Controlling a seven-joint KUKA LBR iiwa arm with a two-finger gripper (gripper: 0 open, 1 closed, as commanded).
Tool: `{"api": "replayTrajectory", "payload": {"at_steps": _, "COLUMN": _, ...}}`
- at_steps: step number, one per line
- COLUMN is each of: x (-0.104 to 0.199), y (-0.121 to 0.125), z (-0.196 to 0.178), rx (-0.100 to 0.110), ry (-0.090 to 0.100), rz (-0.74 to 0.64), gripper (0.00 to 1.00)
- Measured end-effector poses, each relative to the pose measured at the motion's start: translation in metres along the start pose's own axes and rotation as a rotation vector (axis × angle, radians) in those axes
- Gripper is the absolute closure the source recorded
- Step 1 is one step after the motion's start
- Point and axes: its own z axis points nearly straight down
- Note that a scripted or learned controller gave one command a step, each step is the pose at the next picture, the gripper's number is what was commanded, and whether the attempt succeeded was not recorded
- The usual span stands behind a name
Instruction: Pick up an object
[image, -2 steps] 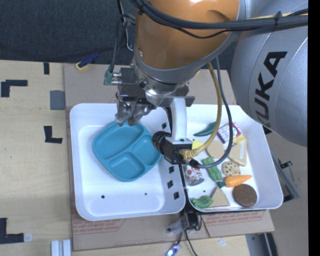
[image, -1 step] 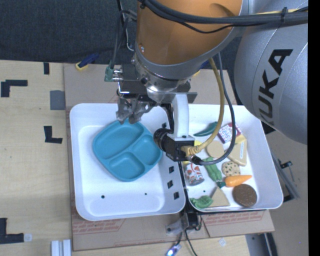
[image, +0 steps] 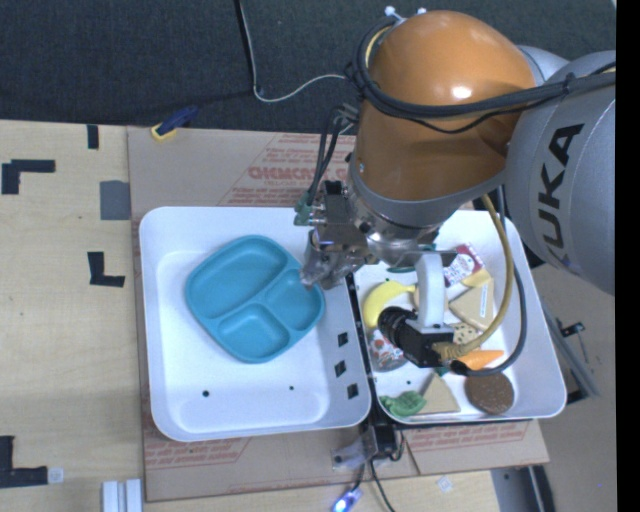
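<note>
Fingers (image: 322, 268) hang beside blue plate (image: 253, 297); clutter fills right bin (image: 540, 345).

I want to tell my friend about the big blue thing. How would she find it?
Look at the two white bins side by side and pick the left bin. Lying flat in it is the blue plate, with three sunken sections. The other bin is crowded with small toy foods, while this is the large sky-blue one, right beside the robot's claw.

Tan bench (image: 60, 330) with black marks, cardboard sheet (image: 220, 170) (red print, possibly lettering), dark backdrop (image: 120, 50).
</note>
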Motion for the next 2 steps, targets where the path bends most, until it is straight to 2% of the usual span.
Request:
{"api": "replayTrajectory", "payload": {"at_steps": 1, "x": 0.0067, "y": 0.0002, "z": -0.0152, "rx": -0.009, "ry": 0.005, "rz": -0.012, "gripper": 1.0}}
{"api": "replayTrajectory", "payload": {"at_steps": 2, "x": 0.0073, "y": 0.0, "z": -0.0246, "rx": -0.007, "ry": 0.005, "rz": -0.014, "gripper": 1.0}}
